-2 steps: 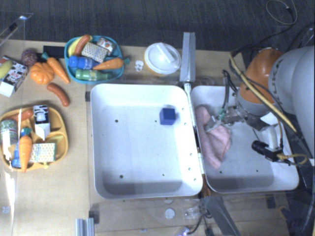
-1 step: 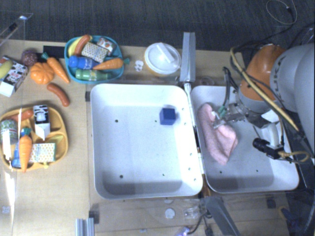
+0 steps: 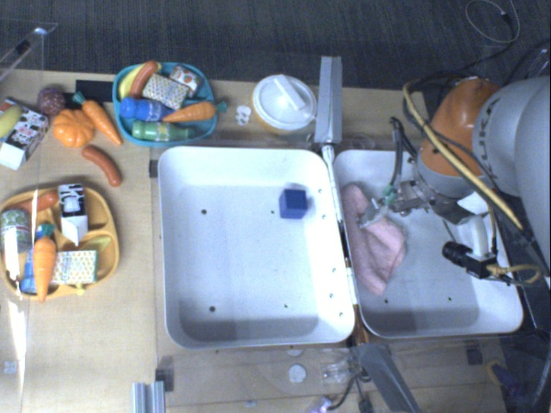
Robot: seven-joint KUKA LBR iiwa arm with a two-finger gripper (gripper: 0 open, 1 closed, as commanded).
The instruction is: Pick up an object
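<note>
The nearest candidate for picking is the pink cloth [image 3: 372,237], lying crumpled along the left wall of the right bin [image 3: 448,317], right of centre in the frame. My gripper [image 3: 383,209] sits just at the cloth's upper part, low in that bin, and from this slanted view I cannot tell whether it is released or clenched, nor whether any fabric is caught in it, so I won't count this as a hold. I judge the arm [image 3: 508,136] is reaching in from the right at this angle because the cloth is bunched against the wall, which leaves approach room only from the bin's open floor on the right side. That wall, and the divider between the bins, is the edge I'd watch: a descent too far left would strike the rim. The other candidate is a blue cube [image 3: 294,202] in the left bin [image 3: 215,317], upper right of its floor, standing well apart from every wall with open floor all round, an easier target in my judgement. Outside the bins, on the worktop [image 3: 129,317] at the left of the frame, toy food sits on a blue plate [image 3: 164,101] and a yellow plate [image 3: 56,243], well away from the arm's path.
</note>
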